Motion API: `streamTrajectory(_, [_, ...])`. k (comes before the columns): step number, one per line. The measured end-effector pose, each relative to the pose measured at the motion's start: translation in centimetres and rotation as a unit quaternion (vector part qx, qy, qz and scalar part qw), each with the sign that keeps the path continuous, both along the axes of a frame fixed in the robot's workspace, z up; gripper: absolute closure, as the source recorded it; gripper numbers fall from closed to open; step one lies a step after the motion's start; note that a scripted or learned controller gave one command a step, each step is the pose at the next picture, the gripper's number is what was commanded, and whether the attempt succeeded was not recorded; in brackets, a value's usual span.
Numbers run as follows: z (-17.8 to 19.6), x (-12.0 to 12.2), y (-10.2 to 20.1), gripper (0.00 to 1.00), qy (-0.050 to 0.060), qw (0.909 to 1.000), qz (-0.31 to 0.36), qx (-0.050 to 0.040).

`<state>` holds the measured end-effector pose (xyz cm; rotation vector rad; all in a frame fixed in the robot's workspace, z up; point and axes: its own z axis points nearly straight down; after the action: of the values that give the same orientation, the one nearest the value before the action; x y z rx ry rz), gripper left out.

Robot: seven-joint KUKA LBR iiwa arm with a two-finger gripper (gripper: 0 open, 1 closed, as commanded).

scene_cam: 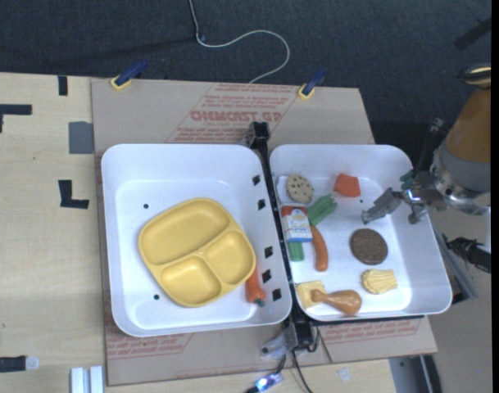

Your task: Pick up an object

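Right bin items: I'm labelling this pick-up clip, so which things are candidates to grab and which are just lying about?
Candidates: cookie, red block, sausage, brown patty, chicken leg, near the claw.

Lying about: yellow tray, white cable, cardboard sheet.

The grey arm [466, 150] reaches in, its hand [388, 205] held low.

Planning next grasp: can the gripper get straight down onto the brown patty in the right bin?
Probably yes. The gripper hovers just up-right of the brown patty, which lies flat and apart from the sausage and crinkle chip; nothing covers it.
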<state>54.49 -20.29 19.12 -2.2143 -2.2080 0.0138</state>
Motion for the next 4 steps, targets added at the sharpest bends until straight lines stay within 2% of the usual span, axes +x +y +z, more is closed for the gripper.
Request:
streamTrajectory(1, [0.7,0.3,0.0,0.0,-0.006,1.0,0.002,-0.0014])
streamTrajectory(3, [-10.7,0.6,-0.6,0.0,-0.004,1.0,0.002,-0.0013])
streamTrajectory(4, [-9.3,0.9,-0.6,1.0,-0.008,1.0,0.003,-0.0021])
